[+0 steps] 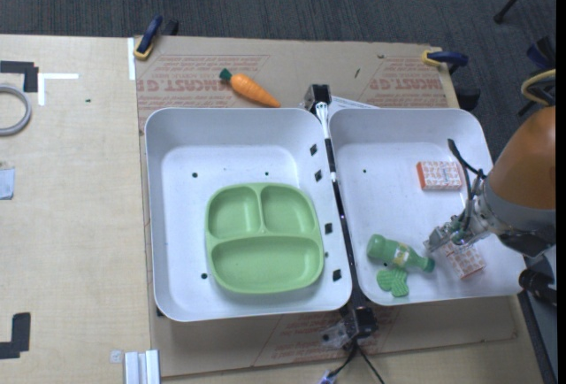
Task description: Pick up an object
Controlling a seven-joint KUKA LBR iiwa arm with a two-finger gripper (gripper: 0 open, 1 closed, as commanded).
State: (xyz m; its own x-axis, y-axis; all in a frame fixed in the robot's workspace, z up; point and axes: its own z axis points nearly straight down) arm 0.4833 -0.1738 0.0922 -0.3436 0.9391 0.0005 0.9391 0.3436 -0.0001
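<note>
End effector (451, 236): low in the right bin (389, 130); I cannot tell its state.
Bottle (398, 253): green, lying on its side just left of the end effector, apart from it.
Packet (466, 260): just below-right, touching or nearly.
Box (439, 175): above, near.
Handling: bottle probably light, stiff, slick, prone to roll; pinch across its body.

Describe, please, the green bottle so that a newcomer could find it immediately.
Start at the right bin, the one the arm reaches into. Near its front edge lies the green bottle, on its side, just left of the gripper. Unlike the small patterned boxes nearby, it is plain green and elongated.
</note>
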